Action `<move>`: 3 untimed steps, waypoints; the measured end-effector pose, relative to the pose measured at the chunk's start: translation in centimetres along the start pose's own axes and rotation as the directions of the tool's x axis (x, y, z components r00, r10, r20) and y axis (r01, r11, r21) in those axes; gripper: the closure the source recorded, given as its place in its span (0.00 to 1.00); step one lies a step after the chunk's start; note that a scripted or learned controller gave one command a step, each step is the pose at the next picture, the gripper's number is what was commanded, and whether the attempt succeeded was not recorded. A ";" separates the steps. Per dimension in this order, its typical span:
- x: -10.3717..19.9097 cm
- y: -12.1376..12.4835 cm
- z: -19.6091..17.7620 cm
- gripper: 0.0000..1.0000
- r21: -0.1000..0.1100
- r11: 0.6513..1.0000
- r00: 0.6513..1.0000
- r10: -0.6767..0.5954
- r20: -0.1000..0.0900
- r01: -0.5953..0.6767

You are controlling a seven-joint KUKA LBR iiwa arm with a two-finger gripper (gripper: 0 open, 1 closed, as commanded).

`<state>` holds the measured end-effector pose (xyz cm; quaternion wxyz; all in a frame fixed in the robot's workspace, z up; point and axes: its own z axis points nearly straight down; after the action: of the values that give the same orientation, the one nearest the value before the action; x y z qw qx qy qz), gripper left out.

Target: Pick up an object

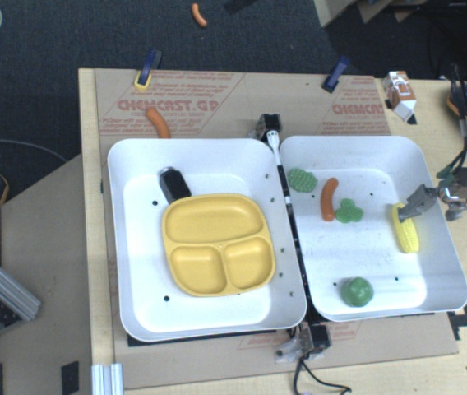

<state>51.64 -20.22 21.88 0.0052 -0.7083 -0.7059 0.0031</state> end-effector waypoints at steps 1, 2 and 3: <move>0.0 0.3 -0.6 0.00 -0.012 1.000 1.000 -0.003 0.003 0.003; -0.2 0.7 5.6 0.00 -0.005 1.000 1.000 -0.003 0.000 0.003; 0.2 0.5 10.0 0.00 -0.005 1.000 1.000 -0.003 0.000 0.003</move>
<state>52.01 -20.02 11.90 0.0035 -0.7071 -0.7071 0.0012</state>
